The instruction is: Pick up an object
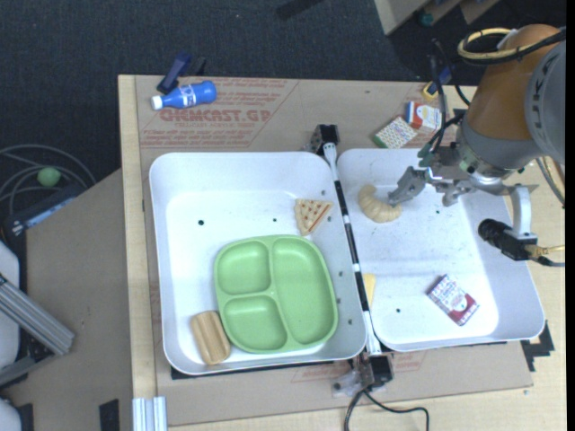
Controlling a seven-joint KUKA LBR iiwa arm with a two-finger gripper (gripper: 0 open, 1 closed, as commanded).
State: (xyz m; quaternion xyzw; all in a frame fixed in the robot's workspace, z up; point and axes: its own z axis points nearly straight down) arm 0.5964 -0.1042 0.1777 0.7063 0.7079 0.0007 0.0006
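So I'm reaching in from the right over the right bin (503, 326), and my gripper (415, 183) is down at the far-left part of it, right next to a croissant (379, 205). One finger tip looks like it's touching or just about touching the croissant's right end, but I honestly can't tell how wide my fingers are spread from this angle, and I don't see anything clamped between them. Nearer the front of the same bin there's a small red-and-white packet (452, 298) lying flat, well apart from me. Over in the left bin (175, 196) sits a green divided plate (272, 292), with a waffle wedge (312, 214) just behind it and a bread-like piece (210, 337) at its front-left corner.
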